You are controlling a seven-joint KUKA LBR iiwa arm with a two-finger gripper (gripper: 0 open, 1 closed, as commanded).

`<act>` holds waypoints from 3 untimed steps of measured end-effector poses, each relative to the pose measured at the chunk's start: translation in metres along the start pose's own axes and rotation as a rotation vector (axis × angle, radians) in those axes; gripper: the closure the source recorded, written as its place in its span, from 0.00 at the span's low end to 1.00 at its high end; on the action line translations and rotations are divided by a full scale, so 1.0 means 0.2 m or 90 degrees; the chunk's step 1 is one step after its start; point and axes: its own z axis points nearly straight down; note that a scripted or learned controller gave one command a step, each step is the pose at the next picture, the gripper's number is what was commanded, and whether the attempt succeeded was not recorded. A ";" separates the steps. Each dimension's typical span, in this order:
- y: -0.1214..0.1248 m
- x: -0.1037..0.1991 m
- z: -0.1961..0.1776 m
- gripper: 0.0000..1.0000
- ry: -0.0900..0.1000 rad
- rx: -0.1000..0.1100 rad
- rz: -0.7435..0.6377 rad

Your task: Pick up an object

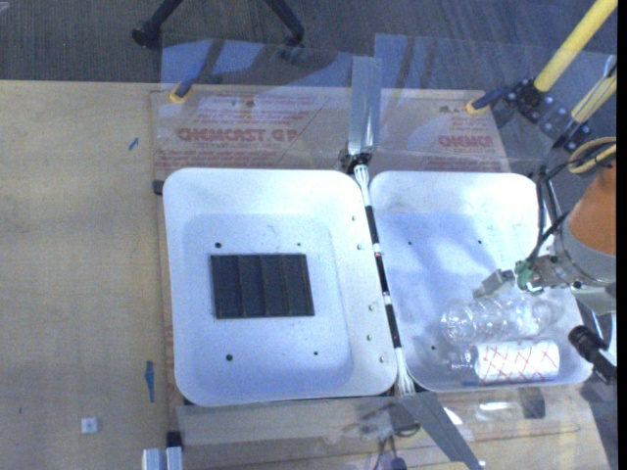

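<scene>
A dark ribbed rectangular pad (263,285) lies flat in the middle of the left bin (196,204). In the right bin (441,204), a clear plastic bottle (490,318) lies near the front right corner. Just in front of it rests a white cylinder with a red pattern (516,360), against the bin's front wall. My gripper (507,281) reaches in from the right, low over the right bin, just behind and above the clear bottle. Nothing is visibly held in it.
The grey arm with its orange band (598,218) hangs over the right bin's right edge, with cables around it. A yellow-handled clamp (549,76) stands at the back right. A divider strip (377,262) runs between the bins. Bare wooden bench (69,262) lies to the left.
</scene>
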 end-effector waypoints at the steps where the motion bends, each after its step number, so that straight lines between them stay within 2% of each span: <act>1: -0.04 -0.14 0.02 0.00 0.022 0.018 0.133; 2: 0.08 -0.02 0.26 0.00 0.014 0.020 -0.091; 3: -0.01 -0.19 0.15 0.00 0.013 0.023 0.066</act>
